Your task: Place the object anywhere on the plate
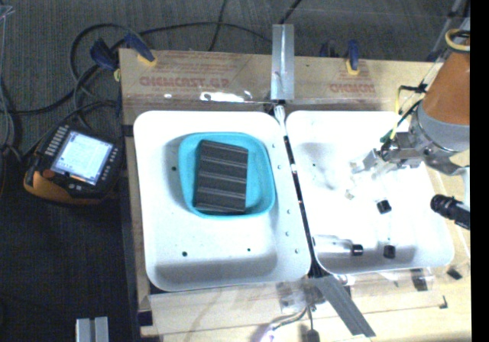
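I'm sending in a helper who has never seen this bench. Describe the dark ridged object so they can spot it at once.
Find the left white bin of the two side by side. In it lies a rounded turquoise plate, and on that plate rests the dark grey rectangular block. Its raised parallel ridges and its size set it apart from the tiny dark bits in the right white bin.

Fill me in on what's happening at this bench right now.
A grey robot arm reaches in from the right, its gripper hanging over the right bin. In the left bin a dark ribbed block already lies on the blue plate. The block sits flat and well apart from the gripper, so the placing looks done.
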`<act>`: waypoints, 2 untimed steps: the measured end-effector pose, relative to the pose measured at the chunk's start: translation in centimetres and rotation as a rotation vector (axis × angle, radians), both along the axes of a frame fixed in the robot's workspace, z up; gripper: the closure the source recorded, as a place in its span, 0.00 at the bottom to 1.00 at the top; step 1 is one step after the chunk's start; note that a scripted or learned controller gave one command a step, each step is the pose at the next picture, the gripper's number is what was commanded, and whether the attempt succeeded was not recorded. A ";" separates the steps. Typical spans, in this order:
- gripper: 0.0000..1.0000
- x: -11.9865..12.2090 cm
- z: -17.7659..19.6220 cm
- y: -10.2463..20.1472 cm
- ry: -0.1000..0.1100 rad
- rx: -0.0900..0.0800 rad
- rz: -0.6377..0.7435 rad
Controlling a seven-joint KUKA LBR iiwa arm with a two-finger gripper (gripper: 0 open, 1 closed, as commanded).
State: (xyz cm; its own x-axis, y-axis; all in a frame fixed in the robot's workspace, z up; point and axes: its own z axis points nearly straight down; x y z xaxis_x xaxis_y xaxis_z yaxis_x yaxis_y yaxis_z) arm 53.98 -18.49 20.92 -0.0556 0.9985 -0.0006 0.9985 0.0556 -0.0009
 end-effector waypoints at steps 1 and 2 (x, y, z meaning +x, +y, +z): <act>0.00 0.0 0.0 0.0 0.000 0.000 0.000; 0.00 -5.7 -2.5 0.8 0.003 -0.001 -0.124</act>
State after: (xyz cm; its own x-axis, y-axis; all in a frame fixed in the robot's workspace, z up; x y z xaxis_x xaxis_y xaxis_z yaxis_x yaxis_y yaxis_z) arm 48.29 -17.68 18.41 0.0682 0.9977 -0.0011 0.9977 -0.0682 -0.0041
